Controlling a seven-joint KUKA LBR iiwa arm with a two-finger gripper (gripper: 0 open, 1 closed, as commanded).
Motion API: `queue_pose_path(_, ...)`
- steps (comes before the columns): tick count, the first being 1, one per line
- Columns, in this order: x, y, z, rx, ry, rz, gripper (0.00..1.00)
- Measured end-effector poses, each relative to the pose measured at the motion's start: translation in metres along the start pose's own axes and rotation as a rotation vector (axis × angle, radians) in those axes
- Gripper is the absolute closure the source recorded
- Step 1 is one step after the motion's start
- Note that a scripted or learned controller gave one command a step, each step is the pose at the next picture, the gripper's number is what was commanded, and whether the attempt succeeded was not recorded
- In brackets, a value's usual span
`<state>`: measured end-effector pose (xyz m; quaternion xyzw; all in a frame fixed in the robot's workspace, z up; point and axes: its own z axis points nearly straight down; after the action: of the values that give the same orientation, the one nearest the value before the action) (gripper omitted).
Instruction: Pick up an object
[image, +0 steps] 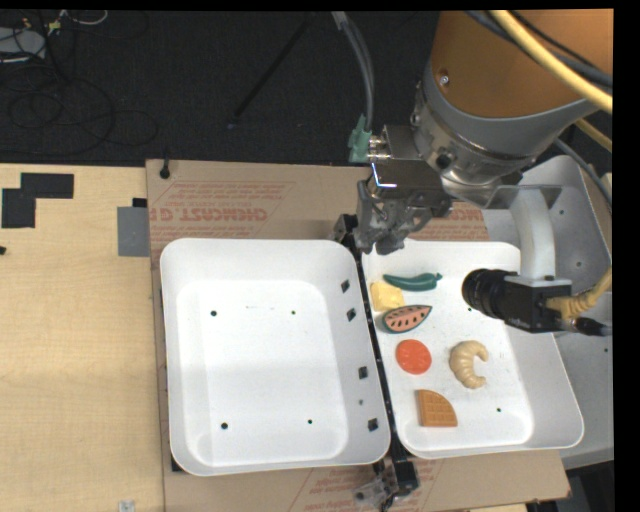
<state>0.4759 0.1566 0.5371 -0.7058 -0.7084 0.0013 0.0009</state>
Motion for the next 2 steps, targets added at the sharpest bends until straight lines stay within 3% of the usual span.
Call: queue_pose_path(2,0.089,0.000,0.000,0.000,-0.001,0.000,1.00)
